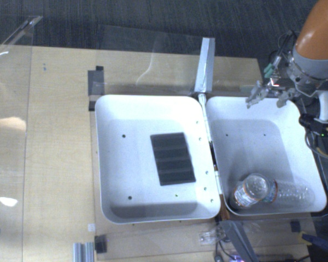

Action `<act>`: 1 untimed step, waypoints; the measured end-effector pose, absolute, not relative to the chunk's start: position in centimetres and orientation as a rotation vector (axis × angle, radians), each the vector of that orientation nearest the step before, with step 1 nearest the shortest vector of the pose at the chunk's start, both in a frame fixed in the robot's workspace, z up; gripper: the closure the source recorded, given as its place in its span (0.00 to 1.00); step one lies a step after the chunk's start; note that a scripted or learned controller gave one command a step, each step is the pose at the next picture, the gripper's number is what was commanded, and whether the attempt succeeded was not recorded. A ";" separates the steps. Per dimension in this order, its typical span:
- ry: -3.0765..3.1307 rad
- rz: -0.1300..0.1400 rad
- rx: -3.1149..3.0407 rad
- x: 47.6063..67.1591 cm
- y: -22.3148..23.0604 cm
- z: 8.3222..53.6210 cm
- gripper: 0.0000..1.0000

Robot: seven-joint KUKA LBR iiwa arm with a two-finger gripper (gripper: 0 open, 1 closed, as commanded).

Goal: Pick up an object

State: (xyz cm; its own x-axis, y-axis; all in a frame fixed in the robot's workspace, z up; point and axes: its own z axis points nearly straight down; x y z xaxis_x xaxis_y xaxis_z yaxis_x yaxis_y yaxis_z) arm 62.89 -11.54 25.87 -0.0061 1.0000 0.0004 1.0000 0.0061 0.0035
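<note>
Clear plastic bottle [265, 191] lying in right white bin [246, 125]: light, slippery, crushable; grip mid-body. Jaws [267, 95] state: cannot tell.

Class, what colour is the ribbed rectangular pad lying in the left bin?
Black pad, seen in the camera view.

Bright even light, soft shadows, slight blur
</note>
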 end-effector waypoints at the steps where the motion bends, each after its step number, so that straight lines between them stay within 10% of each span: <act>1: 2.232 0.008 2.204 60.6 -10.1 9.6 0.00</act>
